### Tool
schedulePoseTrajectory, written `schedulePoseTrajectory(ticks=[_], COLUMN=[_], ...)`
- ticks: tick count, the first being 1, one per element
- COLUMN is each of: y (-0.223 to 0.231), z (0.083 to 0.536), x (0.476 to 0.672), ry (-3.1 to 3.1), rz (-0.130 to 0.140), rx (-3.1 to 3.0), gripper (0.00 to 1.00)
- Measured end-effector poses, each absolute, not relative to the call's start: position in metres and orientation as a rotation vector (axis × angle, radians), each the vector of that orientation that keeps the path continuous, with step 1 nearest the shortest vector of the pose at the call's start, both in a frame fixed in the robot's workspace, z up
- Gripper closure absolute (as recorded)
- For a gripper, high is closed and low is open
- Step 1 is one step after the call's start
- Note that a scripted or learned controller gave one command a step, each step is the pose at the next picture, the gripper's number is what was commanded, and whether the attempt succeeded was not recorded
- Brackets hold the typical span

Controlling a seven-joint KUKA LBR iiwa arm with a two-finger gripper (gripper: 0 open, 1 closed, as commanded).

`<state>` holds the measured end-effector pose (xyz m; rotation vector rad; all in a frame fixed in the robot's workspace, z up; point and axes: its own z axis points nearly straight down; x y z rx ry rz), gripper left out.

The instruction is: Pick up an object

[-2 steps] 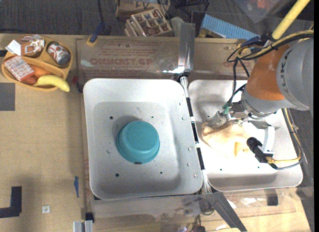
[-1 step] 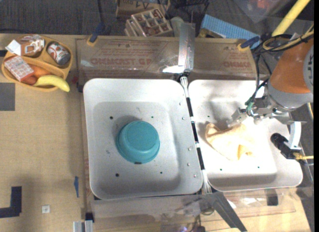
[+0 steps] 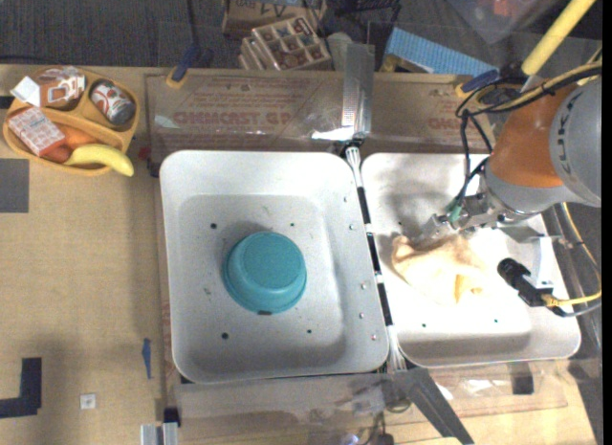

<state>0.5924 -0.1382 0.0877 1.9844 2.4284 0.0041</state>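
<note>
Bowl (image 3: 266, 271) in left bin (image 3: 191, 194), cloth (image 3: 430, 263) in right

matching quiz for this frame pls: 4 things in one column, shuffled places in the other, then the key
Things
1. bowl
2. banana
3. tan cloth
4. tool

Places
A. on the tray, on the bench left of both bins
B. lying flat on the floor of the right bin
C. middle of the left bin
D. at the end of the arm, over the right bin's far half

Pairs: 1-C, 2-A, 3-B, 4-D
</note>
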Motion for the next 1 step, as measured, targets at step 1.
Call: schedulePoseTrajectory(ticks=[1], y=[-0.1594], z=[0.0875], x=[0.5546], ry=[2.519], rz=[0.007], rx=[1.866], gripper=[0.00])
